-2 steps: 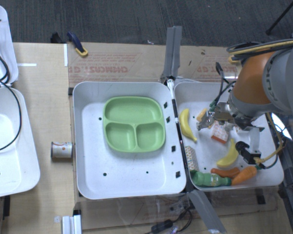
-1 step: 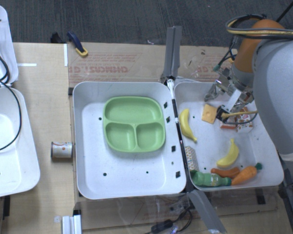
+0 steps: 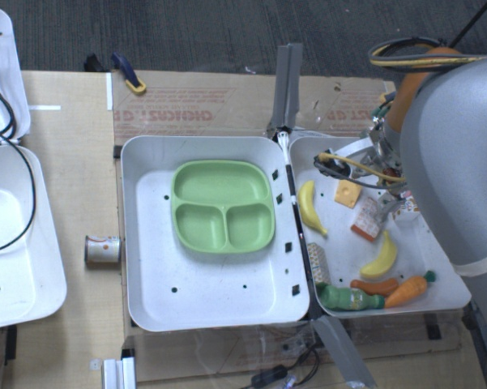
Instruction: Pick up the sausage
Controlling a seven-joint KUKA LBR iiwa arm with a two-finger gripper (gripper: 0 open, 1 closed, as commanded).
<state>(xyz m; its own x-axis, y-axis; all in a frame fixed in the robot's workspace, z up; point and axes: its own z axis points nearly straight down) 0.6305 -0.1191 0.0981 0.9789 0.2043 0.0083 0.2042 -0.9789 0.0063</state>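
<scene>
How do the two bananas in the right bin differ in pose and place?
The upper banana lies near upright along the bin's left wall, close to the divider; the lower banana sits tilted, mid-bin, just above the sausage and carrot. The upper one looks slimmer and paler. Both are yellow, curved, and lie loose in the right bin.

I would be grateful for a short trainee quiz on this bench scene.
1. True or false: the green tray lies in the left bin.
2. How many bananas lie in the right bin?
3. What lies right beside the sausage, toward the bin's right wall? A) carrot B) tray C) cheese

Key
1. True.
2. Two: one near the divider, one lower, mid-bin.
3. A, the carrot; the cheese lies farther up the bin.
</scene>
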